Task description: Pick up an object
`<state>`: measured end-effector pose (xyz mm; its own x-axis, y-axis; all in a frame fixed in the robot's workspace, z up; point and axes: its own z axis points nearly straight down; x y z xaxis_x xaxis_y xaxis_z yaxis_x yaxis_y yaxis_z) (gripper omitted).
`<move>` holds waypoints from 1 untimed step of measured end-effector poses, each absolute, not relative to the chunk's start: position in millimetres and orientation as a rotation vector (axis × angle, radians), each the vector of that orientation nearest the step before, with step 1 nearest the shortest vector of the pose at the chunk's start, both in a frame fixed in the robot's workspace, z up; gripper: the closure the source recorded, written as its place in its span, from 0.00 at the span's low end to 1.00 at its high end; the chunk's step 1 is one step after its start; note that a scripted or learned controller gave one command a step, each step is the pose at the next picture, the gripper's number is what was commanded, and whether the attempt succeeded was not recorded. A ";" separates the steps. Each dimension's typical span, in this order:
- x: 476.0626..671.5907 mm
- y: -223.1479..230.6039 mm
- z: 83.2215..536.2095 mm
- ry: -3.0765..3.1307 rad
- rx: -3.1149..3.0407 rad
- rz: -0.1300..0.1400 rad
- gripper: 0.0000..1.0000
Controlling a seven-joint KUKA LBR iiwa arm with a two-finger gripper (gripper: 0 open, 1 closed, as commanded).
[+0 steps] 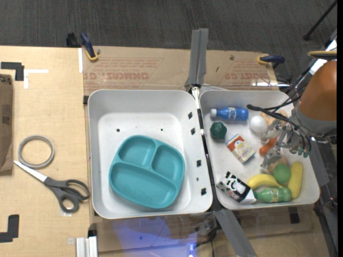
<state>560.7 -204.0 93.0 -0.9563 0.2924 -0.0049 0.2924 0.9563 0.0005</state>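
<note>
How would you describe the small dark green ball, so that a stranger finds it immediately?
Look in the right white bin, in its far left part. Just below the lying blue bottle sits the dark green ball. It is the only round dark green thing; the other green items lie at the near edge beside the banana.

1. Scissors [58, 186] with grey handles, lying open near the bench's left front edge.
2. Tape roll [36, 151], just behind the scissors.
3. Blue clamps [87, 45] and [272, 60], at the cardboard sheet's [131, 71] rear corners.
</note>
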 end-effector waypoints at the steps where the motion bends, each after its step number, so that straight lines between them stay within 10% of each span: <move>1: 544.0 -199.5 92.4 3.077 0.623 0.000 0.00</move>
